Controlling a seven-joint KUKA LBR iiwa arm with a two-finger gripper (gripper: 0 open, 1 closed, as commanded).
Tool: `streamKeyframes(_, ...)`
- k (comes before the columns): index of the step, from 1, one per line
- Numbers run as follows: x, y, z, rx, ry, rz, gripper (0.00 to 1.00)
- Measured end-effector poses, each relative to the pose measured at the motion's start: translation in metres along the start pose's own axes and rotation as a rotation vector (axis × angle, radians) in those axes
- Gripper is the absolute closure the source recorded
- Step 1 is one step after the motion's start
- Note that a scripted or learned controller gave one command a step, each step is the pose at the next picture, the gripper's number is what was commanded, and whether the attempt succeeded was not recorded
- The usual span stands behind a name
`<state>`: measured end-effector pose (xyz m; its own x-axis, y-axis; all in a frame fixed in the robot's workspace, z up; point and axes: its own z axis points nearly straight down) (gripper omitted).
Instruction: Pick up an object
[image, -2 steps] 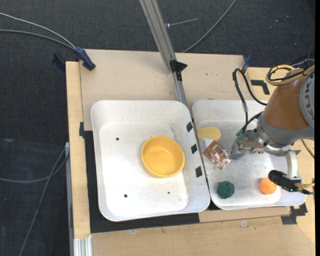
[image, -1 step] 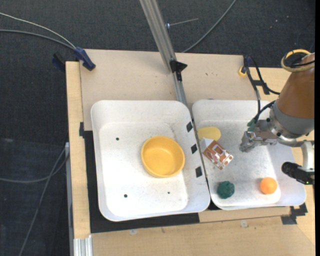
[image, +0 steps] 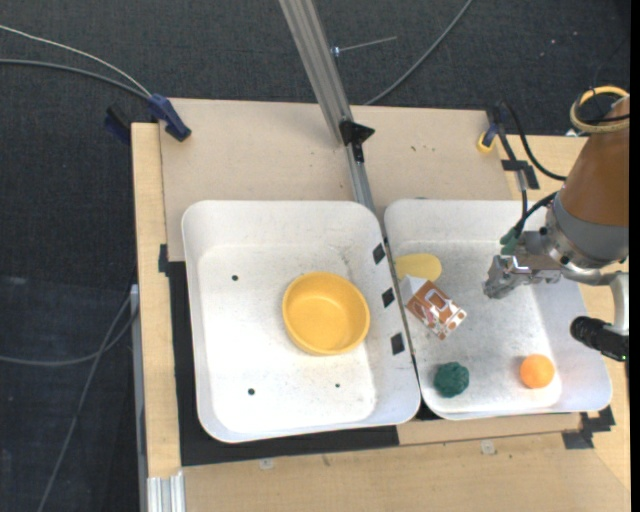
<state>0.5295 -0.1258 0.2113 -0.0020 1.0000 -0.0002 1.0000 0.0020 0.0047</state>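
My gripper (image: 498, 282) hangs over the right bin (image: 480, 225), near its right side, with nothing visible between its fingers. In that bin lie a pale yellow flat piece (image: 418, 266) at the left wall, a clear box with a brown and red pattern (image: 437, 309) just below it, a dark green ball (image: 451, 378) near the front edge, and an orange ball (image: 537, 371) at the front right. The gripper is to the right of the patterned box and above the orange ball. A yellow bowl (image: 325, 313) sits in the middle of the left bin (image: 230, 240).
A metal pole (image: 325, 70) slants down from the top to the gap between the bins. Black clips (image: 390, 297) line the divide. Cables (image: 515, 150) run along the bench behind the right bin. A blue clamp (image: 170, 115) grips the bench's far left corner.
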Motion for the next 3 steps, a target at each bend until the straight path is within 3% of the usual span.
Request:
streamKeyframes(1, 0.047, -0.007, 0.002, 0.015, 0.008, -0.004, 1.00)
streamKeyframes(2, 0.102, -0.007, -0.016, 0.005, 0.005, -0.006, 1.00)
streamKeyframes(3, 0.157, -0.014, -0.009, 0.018, 0.007, -0.005, 1.00)
